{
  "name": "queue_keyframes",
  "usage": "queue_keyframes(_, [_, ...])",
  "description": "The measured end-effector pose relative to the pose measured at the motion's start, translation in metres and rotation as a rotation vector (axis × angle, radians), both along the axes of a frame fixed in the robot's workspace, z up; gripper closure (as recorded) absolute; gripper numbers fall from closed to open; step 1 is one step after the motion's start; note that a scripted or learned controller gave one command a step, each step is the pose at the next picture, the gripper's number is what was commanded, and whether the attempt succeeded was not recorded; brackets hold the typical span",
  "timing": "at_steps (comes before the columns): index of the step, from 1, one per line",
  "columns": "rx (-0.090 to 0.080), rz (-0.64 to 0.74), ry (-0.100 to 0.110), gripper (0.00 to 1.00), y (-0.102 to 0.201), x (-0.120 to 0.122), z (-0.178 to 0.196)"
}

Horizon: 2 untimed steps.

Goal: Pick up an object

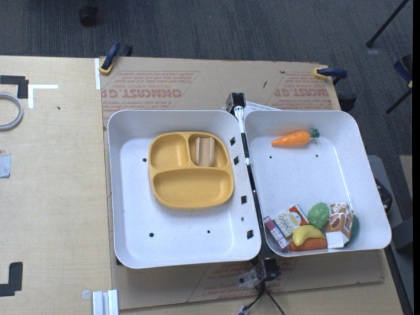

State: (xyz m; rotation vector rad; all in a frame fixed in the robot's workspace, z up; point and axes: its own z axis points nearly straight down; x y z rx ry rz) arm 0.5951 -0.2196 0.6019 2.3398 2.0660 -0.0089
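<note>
Two shallow white bins sit side by side on my desk point(52, 195), which takes up most of the frame below a strip of dark floor. The left bin point(131, 241) holds a yellow divided tray point(190, 192) in its upper half, and a small tan block point(205, 152) stands in the tray's upper right compartment.

The right bin point(308, 176) carries the things I could pick. An orange toy carrot point(291, 138) lies alone near its upper edge, green tip pointing to the right. Well apart from it, in the bin's lower right corner, a cluster of toy food is crowded together (pieces touching or overlapping): a small printed carton point(287, 223), a yellow banana point(308, 233) lying on something orange-red, a green round piece point(319, 213), and a patterned orange-and-white packet point(340, 219).

As for my tool, I cannot tell how far it stands open or whether it has hold of anything, so I cannot place the carrot or the cluster against it.
</note>
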Motion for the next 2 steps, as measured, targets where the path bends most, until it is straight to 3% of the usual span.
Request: queue_keyframes(2, [-0.004, 0.007, -0.005, 1.00, 0.0008, 0.0025, 0.0182])
